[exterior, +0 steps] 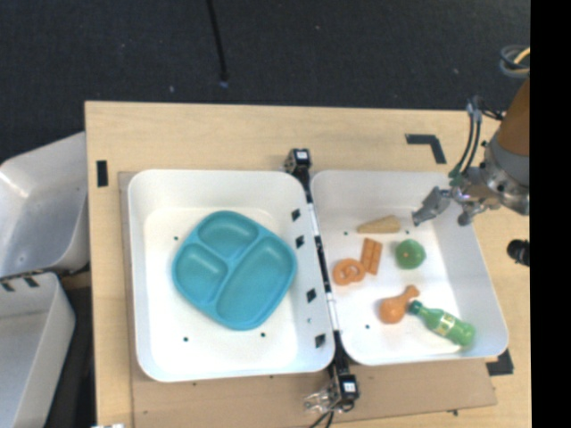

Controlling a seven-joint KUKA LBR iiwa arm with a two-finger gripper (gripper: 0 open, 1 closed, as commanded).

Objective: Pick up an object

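Note:
The right bin [464, 346] holds several small toys. A tan wedge [381, 225] lies near its middle top, with a green round fruit [409, 254] below it to the right. An orange ring [348, 272] and an orange block [371, 255] sit side by side. Lower down are an orange drumstick [397, 306] and a green bottle [443, 322]. My gripper [446, 212] hangs over the bin's upper right part, just above and right of the green fruit. Its fingers are spread open, with nothing between them.
A blue divided plate [234, 268] lies in the left bin [147, 328]. A ridge with black clips [314, 266] separates the two bins. The arm's grey wrist and cables [500, 163] stand over the bench's right edge.

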